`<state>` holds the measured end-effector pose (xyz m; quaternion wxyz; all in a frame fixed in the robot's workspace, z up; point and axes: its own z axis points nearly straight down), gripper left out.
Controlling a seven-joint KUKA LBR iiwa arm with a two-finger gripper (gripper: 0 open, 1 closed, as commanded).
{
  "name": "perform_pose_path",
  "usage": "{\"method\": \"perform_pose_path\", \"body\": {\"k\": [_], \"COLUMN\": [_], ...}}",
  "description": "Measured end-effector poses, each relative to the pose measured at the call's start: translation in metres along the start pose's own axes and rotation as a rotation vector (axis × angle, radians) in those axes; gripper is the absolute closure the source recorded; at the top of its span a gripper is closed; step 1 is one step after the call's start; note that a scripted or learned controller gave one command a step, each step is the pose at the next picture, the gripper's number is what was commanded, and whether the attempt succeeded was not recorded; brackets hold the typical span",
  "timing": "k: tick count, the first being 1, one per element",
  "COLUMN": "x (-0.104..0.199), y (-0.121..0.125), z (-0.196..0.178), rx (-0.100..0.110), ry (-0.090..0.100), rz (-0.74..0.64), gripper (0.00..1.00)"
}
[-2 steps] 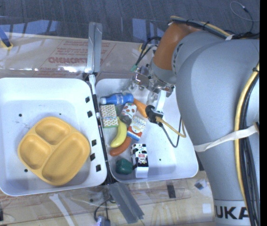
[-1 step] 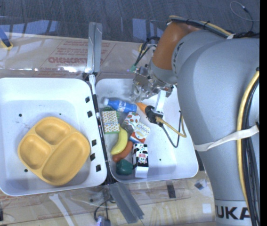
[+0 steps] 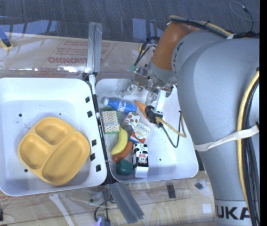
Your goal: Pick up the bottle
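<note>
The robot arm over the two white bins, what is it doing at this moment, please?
The grey arm reaches in from the right, and its gripper hangs over the back of the right bin. It is close to the blue bottle, which lies on its side among a pile of small things: a banana, a cow-patterned carton and others. The bottle is not lifted yet. The left bin holds a yellow divided plate.

This looks like a robotics lab: a large grey industrial arm with an orange band [image 3: 218,79] reaches over two shallow white plastic bins [image 3: 1,140] on a bench [image 3: 39,55] covered with taped clear sheet, above grey carpet floor [image 3: 76,4].
</note>
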<state>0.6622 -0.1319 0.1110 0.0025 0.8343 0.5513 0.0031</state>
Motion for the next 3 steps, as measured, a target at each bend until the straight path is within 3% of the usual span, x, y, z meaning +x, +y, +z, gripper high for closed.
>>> {"method": "perform_pose_path", "body": {"k": [1,2,3], "x": [0.014,0.015,0.084], "y": [-0.049,-0.049,-0.112], "z": [0.02,0.012,-0.079], "rx": [0.012,0.015,0.014], "ry": [-0.003,-0.003,-0.005], "rz": [0.0,-0.004,0.026], "gripper": [0.0,1.0,1.0]}}
